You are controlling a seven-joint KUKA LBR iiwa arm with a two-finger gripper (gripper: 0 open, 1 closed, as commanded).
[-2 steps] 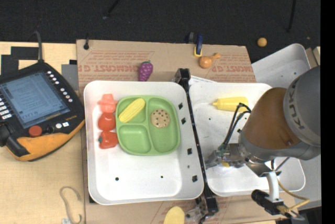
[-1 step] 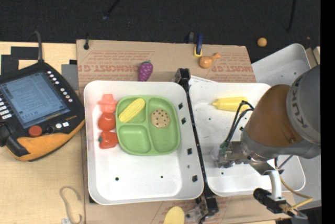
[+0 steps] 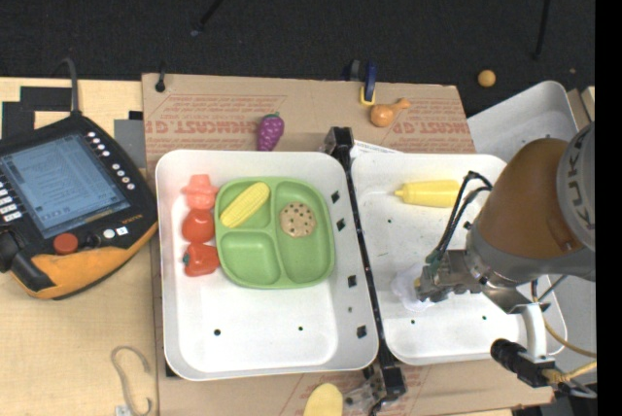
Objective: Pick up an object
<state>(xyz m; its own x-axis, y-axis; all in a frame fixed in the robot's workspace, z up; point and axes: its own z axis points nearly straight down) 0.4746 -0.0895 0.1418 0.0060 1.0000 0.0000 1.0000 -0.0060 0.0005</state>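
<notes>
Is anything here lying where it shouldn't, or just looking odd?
Yes. Several toys lie outside the bins: purple grapes and an orange pear-like piece on the cardboard behind them, a small orange ball on the dark floor, and a yellow piece at the front edge.

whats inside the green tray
The green tray in the left bin holds a yellow corn cob in one compartment and a round cookie in another. Its lower compartment shows bare green. Nothing covers the tray.

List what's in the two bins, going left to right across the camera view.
Red toys → corn → green tray → cookie → yellow bottle → gripper
</notes>
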